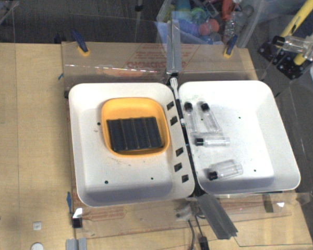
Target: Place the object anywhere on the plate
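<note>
An orange-yellow plate (133, 107) lies in the left white bin (88, 176). A dark, ribbed rectangular object (134, 134) rests flat on the plate and covers most of its floor. In the right white bin (266, 134) lie several clear vials with black caps: two side by side near the divider (189, 116) (209, 116), one crosswise below them (211, 140), and a wider one nearer the front (224, 170).
A ridge with black tabs (178, 139) divides the two bins. Behind them stand a clear sheet held by blue clamps (82, 46) and a clear box of colourful toys (208, 9). Black and yellow equipment (292, 46) sits at the far right.
</note>
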Robot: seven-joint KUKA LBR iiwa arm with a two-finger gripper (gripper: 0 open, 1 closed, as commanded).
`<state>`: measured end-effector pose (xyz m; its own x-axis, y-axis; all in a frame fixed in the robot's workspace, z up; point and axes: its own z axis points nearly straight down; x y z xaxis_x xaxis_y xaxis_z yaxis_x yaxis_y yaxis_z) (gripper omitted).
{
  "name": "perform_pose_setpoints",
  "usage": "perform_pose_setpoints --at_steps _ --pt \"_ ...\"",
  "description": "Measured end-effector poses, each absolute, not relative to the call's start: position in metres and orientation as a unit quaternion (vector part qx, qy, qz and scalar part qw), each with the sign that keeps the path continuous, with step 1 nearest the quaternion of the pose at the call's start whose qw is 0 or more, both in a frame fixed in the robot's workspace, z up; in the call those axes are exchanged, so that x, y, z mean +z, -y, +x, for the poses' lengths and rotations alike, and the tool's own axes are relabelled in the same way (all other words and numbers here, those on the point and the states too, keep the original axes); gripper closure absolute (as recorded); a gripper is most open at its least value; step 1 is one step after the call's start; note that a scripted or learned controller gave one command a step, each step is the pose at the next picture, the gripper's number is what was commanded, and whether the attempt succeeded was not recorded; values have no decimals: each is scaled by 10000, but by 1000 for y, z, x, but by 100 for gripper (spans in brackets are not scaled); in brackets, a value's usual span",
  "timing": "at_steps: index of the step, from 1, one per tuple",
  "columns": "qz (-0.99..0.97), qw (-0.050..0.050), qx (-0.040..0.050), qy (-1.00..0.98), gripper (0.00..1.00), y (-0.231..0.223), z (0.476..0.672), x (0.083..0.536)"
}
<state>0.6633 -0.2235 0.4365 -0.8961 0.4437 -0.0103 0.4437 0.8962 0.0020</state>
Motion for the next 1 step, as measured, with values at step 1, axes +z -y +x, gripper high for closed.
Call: perform_pose_setpoints --at_steps 1 --pt "1547 30 2 -9880 100 221 661 437"
